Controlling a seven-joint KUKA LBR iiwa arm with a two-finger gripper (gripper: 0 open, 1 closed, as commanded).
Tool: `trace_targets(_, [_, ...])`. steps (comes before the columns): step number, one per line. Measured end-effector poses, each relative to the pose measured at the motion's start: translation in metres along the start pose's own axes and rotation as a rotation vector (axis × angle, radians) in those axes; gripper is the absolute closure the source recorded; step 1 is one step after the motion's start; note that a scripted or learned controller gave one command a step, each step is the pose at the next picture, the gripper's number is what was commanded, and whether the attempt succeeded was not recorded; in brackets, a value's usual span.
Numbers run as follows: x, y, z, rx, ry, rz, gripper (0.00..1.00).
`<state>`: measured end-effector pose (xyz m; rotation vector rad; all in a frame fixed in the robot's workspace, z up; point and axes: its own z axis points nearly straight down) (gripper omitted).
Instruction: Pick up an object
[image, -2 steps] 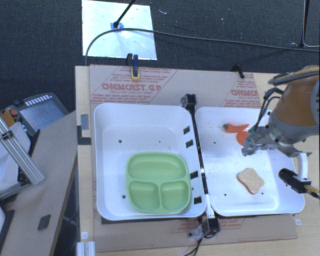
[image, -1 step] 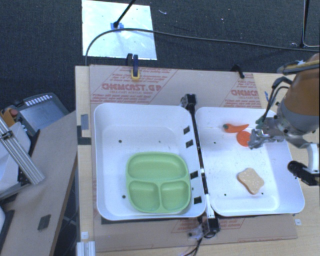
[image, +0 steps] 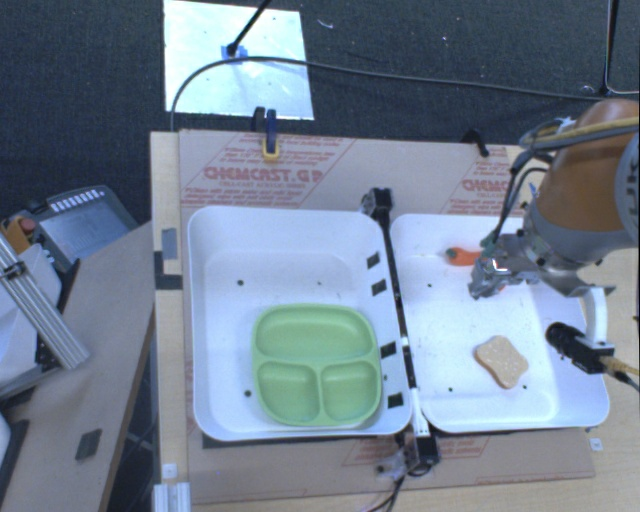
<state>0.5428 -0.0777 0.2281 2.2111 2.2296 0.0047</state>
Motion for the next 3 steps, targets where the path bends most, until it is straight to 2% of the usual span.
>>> trace_targets(1, [0.044,-0.003,-0.003,0.001,0.0,0.0,1.0])
trace_targets(3, [0.156,-0.03,0.01,0.003,0.0,-0.001,1.0])
